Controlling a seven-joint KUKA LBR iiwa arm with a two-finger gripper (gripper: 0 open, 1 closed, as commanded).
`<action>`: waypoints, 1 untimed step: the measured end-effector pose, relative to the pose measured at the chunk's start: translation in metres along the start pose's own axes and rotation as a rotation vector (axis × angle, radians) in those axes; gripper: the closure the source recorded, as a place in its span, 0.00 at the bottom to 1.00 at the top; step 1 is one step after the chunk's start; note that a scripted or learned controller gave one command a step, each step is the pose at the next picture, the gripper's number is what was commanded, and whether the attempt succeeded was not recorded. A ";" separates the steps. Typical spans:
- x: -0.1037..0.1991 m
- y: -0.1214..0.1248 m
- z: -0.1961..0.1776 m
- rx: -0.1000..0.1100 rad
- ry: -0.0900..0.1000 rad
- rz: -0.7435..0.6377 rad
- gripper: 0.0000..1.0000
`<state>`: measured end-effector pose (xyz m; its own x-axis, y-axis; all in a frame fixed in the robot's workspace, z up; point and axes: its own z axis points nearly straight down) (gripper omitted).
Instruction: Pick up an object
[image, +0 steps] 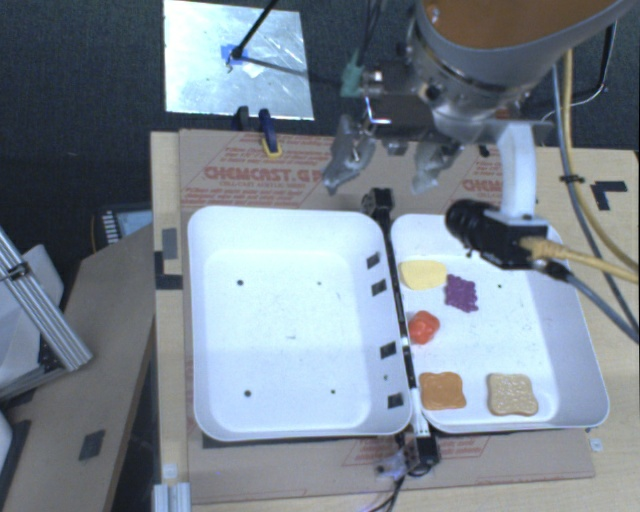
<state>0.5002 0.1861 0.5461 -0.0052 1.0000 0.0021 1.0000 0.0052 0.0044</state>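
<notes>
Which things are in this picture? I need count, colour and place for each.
left bin: one, white, picture's left
right bin: one, white, beside it
yellow piece: one, yellow, right bin
purple piece: one, purple, right bin
red piece: one, red, right bin
orange slice: one, orange, right bin's near edge
tan slice: one, tan, beside orange slice
cardboard sheet: one, brown, under both bins
silver sheet: one, silver, top left
pincer: one, grey, open, above bins' far edge
arm: one, grey and orange, top right
</notes>
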 end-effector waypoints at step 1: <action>0.000 0.000 0.000 0.000 0.000 0.000 0.00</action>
<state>0.5002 0.1861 0.5461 -0.0052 1.0000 0.0021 1.0000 0.0052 0.0044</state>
